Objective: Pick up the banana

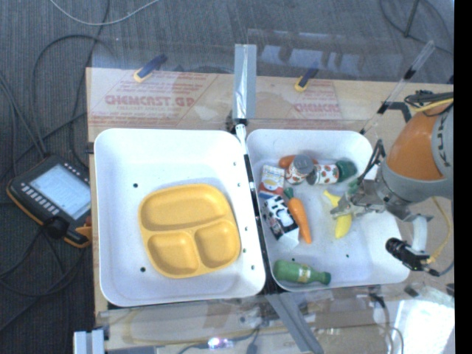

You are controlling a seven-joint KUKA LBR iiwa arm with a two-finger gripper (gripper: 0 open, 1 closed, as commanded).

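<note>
The banana (342, 223) is small and yellow and lies in the right bin (369, 260), right of centre. My gripper (346, 208) comes in from the right and sits directly over the banana's upper half, covering part of it. A yellow tip pokes out just above and to the left of the gripper. The grey arm with its orange band (417, 153) hangs over the bin's right edge.
An orange carrot (299, 220) and a black-and-white carton (278, 214) lie just left of the banana. Cans (310, 171) and a green item (345, 169) crowd the bin's far side. A green bottle (300, 273) lies at the front. The left bin holds a yellow divided tray (192, 228).
</note>
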